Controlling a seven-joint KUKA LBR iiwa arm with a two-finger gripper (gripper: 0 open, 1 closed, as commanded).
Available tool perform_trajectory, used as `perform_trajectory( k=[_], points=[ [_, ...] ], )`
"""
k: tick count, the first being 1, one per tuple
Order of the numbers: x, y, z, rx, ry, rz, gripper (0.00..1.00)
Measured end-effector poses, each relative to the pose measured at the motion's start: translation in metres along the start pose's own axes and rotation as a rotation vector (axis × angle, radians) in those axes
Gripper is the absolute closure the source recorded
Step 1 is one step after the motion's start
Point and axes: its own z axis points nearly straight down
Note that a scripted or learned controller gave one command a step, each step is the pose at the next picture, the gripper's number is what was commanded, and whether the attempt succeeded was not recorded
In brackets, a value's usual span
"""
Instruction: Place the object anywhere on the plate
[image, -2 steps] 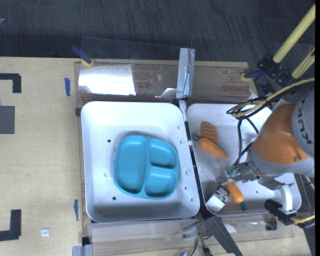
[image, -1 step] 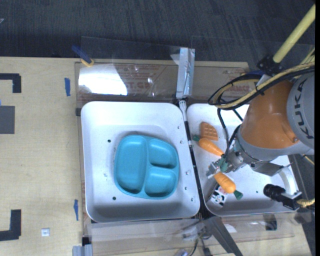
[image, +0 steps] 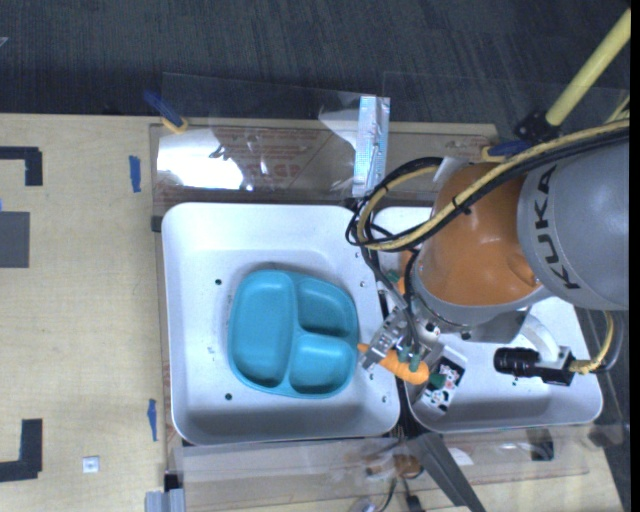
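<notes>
A fixed camera looks down at a slant on a wooden table (image: 80, 300) carrying two shallow white bins side by side. The left bin (image: 190, 300) holds a turquoise plate (image: 290, 330) with three compartments, lying flat near the bin's middle. The grey and orange robot arm (image: 500, 240) reaches in from the right and covers much of the right bin (image: 560, 400).

The gripper (image: 395, 350) sits low over the divide between the two bins, just beside the plate's right edge. A small orange object (image: 408, 366), shaped like a carrot, shows right at the gripper's tip. Whether the jaws are apart or clamped on it cannot be told from this angle, as the wrist hides them.

The step in hand looks like carrying the object across toward the plate. The next move would call for a short shift left, until the object is above a compartment, then a release.

Yellow and black cables (image: 400, 200) loop near the wrist. A clear plastic guard (image: 260, 150) stands behind the bins. The raised bin walls between gripper and plate are the only likely obstacle.
</notes>
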Motion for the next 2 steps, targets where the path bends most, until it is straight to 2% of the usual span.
perform_trajectory(
  k=[1, 2],
  points=[
    [0.0013, 0.0435, 0.0682, -0.013, -0.011, -0.149, 1.0],
    [0.0016, 0.0439, 0.0681, -0.014, -0.011, -0.149, 0.0]
  ],
)
